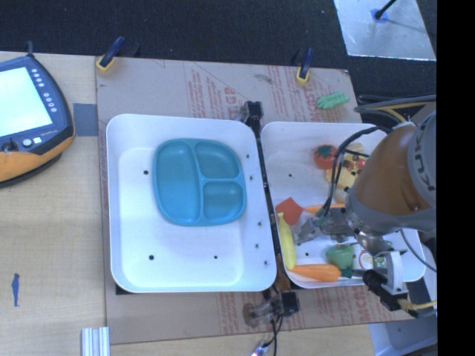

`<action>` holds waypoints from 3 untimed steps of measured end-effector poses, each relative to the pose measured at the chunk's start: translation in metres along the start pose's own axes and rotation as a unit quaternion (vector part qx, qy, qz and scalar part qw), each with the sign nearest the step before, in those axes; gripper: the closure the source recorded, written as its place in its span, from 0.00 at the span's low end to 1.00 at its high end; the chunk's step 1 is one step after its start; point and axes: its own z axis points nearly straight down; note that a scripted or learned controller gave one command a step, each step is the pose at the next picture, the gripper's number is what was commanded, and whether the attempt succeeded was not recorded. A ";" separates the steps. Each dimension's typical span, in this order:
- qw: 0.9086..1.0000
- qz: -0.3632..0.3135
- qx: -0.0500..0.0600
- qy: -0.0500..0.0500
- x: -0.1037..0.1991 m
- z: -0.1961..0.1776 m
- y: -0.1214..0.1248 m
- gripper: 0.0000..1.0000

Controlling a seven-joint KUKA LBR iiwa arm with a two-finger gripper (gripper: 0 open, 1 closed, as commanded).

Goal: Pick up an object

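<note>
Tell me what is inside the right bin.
The right bin holds a banana, carrot, red block, green toy and tomato-like toy. The arm covers the rest of its floor.

The fingers (310, 231) sit in the right bin (297, 136), toward its near left part. Just left of them a banana (286, 243) lies along the bin's left wall, and a wedge-shaped toy (291, 211) rests just behind and left. A carrot (316, 272) lies in front of them by the near rim, with a round toy (341, 256) to their right. A tomato (325, 156) sits well behind them in the same bin. Far to their left, in the left bin (126, 221), a divided plate (200, 181) lies flat. Further left still, a tablet (30, 117) rests on the tabletop (44, 243).
</note>
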 end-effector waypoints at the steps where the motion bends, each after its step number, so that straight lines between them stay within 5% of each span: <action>1: 1.000 0.003 0.001 0.002 0.003 0.010 -0.001 0.00; 2: 1.000 0.002 0.002 0.002 0.003 0.000 0.000 1.00; 3: 1.000 0.001 0.002 0.002 0.003 0.000 -0.001 0.00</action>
